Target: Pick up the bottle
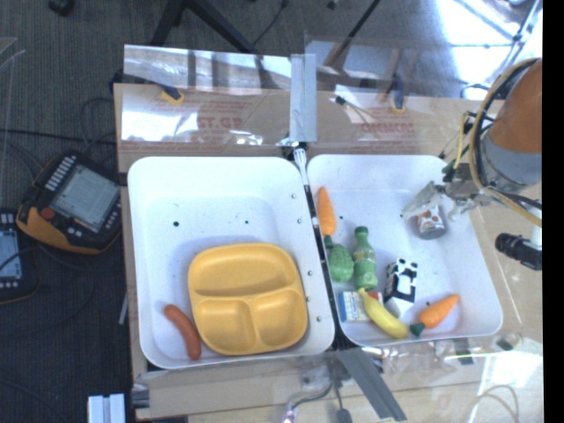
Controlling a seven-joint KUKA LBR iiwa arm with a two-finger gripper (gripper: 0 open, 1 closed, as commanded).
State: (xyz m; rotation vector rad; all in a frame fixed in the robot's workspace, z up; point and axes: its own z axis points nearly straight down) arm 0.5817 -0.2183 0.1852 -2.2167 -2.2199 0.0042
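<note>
While the arm [515,126] leans in from the right edge of the frame, its claw [432,208] hangs low over the upper right of the right bin [388,170]; whether it is spread or pressed together I cannot tell. The green bottle [364,257] stands mid-bin, just beside a green vegetable [339,263].

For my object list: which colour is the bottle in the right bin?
Green, seen in the camera view: the bottle stands near the bin's left wall.
</note>
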